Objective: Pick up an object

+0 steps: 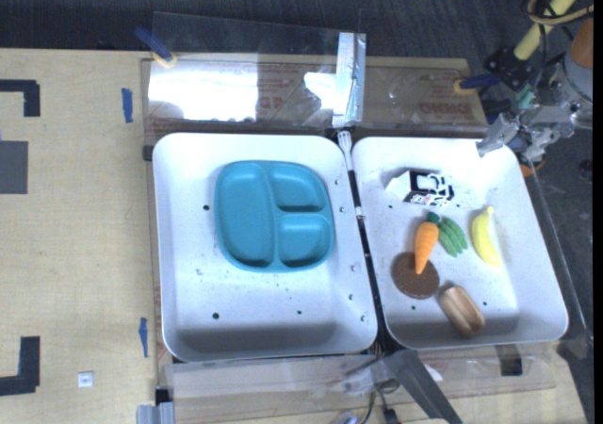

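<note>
- The pincer (504, 135) sits at the upper right corner of the right bin (542, 271), level with the bin's rim and outside the cluster of toys; the arm behind it runs off toward the right edge of the view.
- Whether the pincer is released or clenched I cannot tell: it is small and tangled with cables and brackets here. Nothing can be seen gripped in it.
- My reading of the step: the approach is not yet made. The pincer is parked at the bin's corner, and every object lies untouched on the bin floor.
- Candidates, all placed from the carrot (426, 243) at the middle of the right bin:
  - a green leafy piece (451, 235) touches the carrot on its right;
  - a brown round disc (415, 277) lies just below, under the carrot's tip;
  - a tan, bread-like piece (462, 308) lies below and right, near the bin's lower wall;
  - a banana (484, 235) lies to the right, apart from the green piece;
  - a black-and-white item (429, 188) lies just above.
- The left bin (179, 252), well left of the carrot, holds a blue divided tray (275, 215).
- The next move calls for choosing one target, travelling down and left over it, and descending. The banana looks the easiest, since it lies alone; the carrot is crowded by its neighbours.
</note>
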Controlling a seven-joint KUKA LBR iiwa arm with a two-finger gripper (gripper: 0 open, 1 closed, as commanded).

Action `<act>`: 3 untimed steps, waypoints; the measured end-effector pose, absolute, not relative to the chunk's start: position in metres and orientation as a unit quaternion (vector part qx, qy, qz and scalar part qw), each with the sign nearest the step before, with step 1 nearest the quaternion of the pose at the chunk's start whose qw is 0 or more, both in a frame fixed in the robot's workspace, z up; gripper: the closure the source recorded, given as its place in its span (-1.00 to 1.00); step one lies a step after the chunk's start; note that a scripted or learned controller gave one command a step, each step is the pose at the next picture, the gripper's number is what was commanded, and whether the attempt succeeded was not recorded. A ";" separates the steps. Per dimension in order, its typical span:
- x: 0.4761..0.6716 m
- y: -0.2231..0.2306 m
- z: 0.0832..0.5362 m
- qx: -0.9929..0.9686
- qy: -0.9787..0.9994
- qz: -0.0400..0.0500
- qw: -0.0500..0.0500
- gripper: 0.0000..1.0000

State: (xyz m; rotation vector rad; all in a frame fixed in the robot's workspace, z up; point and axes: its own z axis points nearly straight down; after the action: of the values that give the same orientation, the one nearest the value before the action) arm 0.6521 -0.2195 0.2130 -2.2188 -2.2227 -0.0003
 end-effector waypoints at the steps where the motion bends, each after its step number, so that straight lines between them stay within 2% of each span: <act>1: 0.631 -0.221 0.142 -0.695 -0.719 -0.007 -0.012 -1.00; 3: 0.625 -0.222 0.141 -0.679 -0.734 -0.010 -0.019 -1.00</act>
State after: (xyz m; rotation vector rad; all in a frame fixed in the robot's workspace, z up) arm 0.6250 -0.2217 0.1406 -2.1599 -2.3327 -0.0310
